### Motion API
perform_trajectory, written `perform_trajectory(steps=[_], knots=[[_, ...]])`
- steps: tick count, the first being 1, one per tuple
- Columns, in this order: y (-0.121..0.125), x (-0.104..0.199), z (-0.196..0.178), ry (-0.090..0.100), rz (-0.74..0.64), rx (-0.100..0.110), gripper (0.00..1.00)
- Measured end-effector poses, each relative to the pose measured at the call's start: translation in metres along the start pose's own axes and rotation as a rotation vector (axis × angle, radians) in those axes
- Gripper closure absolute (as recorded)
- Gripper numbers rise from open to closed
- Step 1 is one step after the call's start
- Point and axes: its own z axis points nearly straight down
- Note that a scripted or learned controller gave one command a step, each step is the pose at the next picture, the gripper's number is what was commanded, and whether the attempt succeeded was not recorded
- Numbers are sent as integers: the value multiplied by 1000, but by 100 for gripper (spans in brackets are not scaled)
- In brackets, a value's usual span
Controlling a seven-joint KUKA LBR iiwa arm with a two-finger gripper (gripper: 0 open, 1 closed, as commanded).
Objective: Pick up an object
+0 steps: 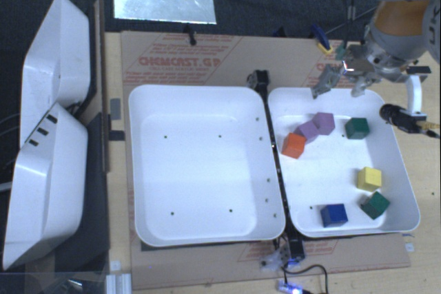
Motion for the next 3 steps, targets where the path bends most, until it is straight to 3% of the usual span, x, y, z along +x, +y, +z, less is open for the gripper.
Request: perform_trajectory(steps=[1,2,3], knots=[[-16,-21,112,1,2,10,0],[37,-95,158,0,4,0,0],[32,-90,156,-1,-1,-5,0]])
